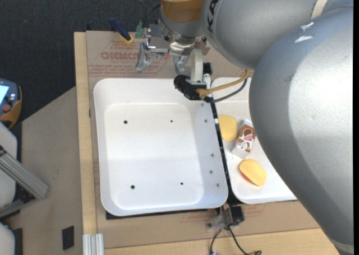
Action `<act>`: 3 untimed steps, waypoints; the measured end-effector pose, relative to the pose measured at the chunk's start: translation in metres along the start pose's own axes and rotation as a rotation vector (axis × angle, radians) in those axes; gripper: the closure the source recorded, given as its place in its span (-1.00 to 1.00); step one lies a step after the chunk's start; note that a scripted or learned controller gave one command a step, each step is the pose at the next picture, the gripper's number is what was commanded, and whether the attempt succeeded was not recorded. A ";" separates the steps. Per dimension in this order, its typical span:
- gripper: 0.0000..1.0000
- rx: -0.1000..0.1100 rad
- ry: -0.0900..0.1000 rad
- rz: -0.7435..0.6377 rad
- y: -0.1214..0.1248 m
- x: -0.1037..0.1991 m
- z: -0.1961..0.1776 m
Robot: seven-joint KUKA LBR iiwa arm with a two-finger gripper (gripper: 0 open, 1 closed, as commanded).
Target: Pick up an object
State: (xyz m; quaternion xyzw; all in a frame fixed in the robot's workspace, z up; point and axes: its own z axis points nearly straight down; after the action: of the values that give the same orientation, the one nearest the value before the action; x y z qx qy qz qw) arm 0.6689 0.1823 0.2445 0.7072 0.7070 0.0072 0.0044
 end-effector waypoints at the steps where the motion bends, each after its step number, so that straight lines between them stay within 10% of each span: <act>1: -1.00 -0.003 0.002 -0.003 -0.054 -0.001 -0.250; 2: 1.00 0.012 -0.004 -0.002 -0.053 0.000 -0.249; 3: 1.00 0.034 -0.007 -0.008 -0.144 0.046 -0.133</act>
State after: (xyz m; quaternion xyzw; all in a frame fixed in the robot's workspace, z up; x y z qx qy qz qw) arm 0.5230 0.2274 0.3750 0.7044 0.7098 -0.0072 -0.0050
